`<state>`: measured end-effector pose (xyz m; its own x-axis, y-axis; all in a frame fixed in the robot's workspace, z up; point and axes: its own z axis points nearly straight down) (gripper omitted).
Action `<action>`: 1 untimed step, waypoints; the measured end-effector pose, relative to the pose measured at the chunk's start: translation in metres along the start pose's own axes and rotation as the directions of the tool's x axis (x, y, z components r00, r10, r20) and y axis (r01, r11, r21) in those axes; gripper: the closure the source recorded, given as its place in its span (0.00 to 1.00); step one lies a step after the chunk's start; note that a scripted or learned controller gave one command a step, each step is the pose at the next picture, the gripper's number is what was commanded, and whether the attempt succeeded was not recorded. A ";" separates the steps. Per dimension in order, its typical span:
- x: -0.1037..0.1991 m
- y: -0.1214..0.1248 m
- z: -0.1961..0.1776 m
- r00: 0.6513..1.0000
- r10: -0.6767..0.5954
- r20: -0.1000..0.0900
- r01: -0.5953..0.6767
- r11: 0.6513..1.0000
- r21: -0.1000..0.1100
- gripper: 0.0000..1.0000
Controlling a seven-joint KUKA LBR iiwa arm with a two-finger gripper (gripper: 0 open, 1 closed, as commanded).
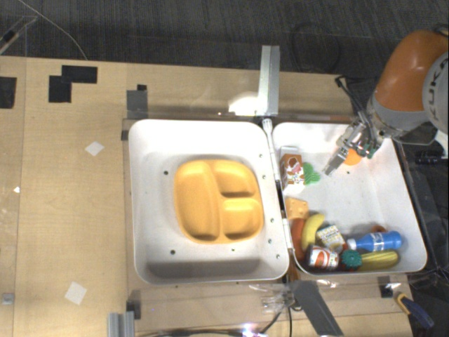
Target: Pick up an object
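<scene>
My gripper (347, 160) hangs over the upper part of the right bin (393, 202), reaching in from the upper right. A small orange object (353, 156) sits between its fingers, and the gripper is shut on it. To its left, a red and white packet (291, 168) and a small green item (311, 176) lie by the bin's left wall. Along the bin's lower edge lies a pile: a banana (312, 229), a red and white can (321, 258), a blue bottle (375, 242), a green ball (351, 260) and a long yellow item (379, 260).
The left bin (151, 188) holds a yellow divided tray (217, 199). A metal post (269, 83) stands at the back between the two bins. An orange wedge (296, 207) lies against the right bin's left wall. Bare white floor shows in the right bin's middle.
</scene>
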<state>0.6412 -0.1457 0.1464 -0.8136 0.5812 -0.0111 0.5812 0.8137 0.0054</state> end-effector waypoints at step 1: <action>-0.020 0.007 0.059 0.798 0.603 -0.001 -0.603 0.798 0.003 0.00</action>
<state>0.6625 -0.1519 0.0876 -0.2990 0.9542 -0.0043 0.9542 0.2990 0.0079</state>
